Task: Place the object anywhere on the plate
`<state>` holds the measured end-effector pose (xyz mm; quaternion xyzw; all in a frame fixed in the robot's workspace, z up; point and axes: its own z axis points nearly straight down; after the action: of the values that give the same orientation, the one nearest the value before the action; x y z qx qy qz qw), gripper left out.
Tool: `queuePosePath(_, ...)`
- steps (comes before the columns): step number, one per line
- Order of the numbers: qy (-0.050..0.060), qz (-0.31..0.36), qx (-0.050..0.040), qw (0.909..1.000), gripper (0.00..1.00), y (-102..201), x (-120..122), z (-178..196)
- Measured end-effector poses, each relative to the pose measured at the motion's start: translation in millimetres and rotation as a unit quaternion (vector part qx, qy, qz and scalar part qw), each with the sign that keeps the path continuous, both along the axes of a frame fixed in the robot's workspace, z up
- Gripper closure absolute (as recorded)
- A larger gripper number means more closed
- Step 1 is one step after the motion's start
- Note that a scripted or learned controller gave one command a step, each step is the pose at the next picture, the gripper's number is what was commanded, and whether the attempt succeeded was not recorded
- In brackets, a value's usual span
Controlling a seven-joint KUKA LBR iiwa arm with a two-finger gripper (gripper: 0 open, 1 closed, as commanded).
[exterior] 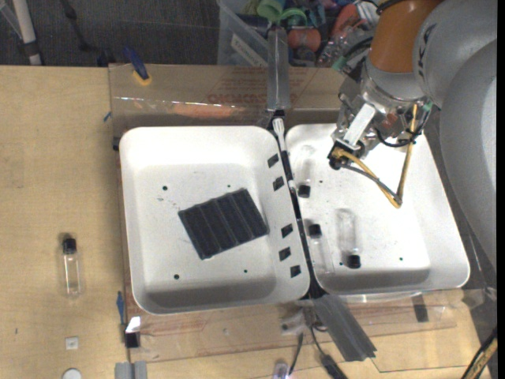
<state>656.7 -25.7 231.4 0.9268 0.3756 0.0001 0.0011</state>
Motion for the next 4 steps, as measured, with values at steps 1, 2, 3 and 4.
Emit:
queuePosePath(1, 0.002, -0.040, 0.0012, 0.9992, 1.00, -9.2, 3.7, -24.2)
queuePosePath(2, 0.002, -0.039, 0.0009, 0.9992, 1.00, -8.1, 4.2, -14.4)
queuePosePath(3, 0.002, -0.039, 0.0006, 0.9993, 1.00, -7.5, 4.7, -4.6)
queuePosePath(4, 0.001, -0.038, 0.0003, 0.9993, 1.00, -7.1, 5.1, 4.9)
